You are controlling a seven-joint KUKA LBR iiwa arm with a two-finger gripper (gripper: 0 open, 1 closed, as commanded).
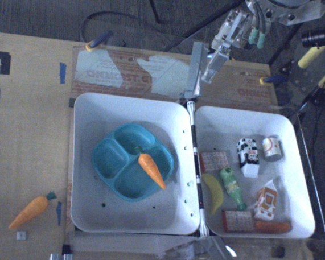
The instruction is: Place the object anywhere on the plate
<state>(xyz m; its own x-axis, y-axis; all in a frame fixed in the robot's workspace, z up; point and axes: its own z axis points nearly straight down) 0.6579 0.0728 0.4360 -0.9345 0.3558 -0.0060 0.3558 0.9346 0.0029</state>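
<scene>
Gripper (218,57) raised above the far rims of both bins, over the seam; finger spacing cannot be told. Teal plate (111,156) centred in left bin (89,114), bare white floor on all sides. One carrot (151,170) lying across plate's right compartments. Second carrot (29,212) on tabletop (18,141), outside left bin's near-left corner. Right bin (288,130): one banana (213,193), one green bottle (232,187), one can (272,147).

Arm (289,4) cut off, top edge
</scene>
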